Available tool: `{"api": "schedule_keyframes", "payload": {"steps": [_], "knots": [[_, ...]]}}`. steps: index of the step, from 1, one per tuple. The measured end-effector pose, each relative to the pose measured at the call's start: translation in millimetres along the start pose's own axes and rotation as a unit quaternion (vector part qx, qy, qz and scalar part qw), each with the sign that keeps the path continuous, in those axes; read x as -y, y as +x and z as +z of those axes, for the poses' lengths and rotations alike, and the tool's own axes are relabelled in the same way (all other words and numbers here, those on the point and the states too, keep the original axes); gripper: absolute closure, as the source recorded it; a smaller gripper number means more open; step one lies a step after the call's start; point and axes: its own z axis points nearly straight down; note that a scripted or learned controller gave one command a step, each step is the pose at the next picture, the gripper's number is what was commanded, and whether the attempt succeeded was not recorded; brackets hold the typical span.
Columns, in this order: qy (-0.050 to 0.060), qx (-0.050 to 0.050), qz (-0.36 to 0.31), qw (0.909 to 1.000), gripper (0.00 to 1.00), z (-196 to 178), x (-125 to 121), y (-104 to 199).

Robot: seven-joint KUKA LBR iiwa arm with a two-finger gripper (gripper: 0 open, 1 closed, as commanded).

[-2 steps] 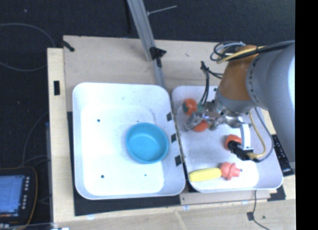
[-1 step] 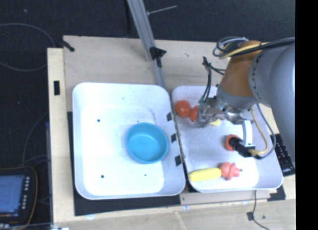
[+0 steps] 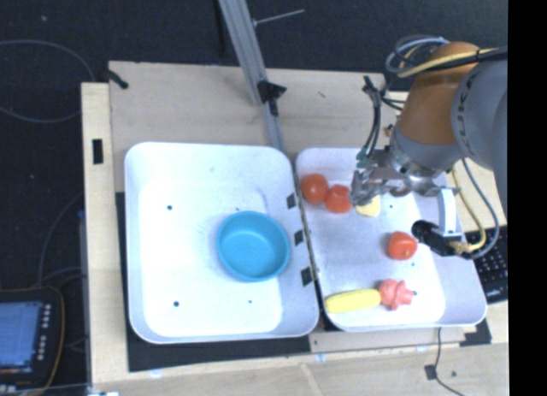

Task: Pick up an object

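Camera view: gripper [image 3: 369, 191] hangs low in the right bin [image 3: 457, 300], fingers just above a small yellow piece [image 3: 369, 208] they partly hide; whether they grip it, I cannot tell. Touching-close beside them is a red ball [image 3: 338, 199], another [image 3: 314, 186] beyond. No readable writing.

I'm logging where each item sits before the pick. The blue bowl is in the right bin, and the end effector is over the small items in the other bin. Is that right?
Not quite. The camera view shows the blue bowl in the left bin, not the right one. The end effector is over the small items in the other bin, the right bin, as you said.
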Motion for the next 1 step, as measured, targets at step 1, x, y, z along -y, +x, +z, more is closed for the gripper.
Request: {"api": "schedule_keyframes", "payload": {"steps": [1], "knots": [[-0.001,0.000,-0.005,1.0000,1.00,-66.3,-5.0,-0.7]]}}
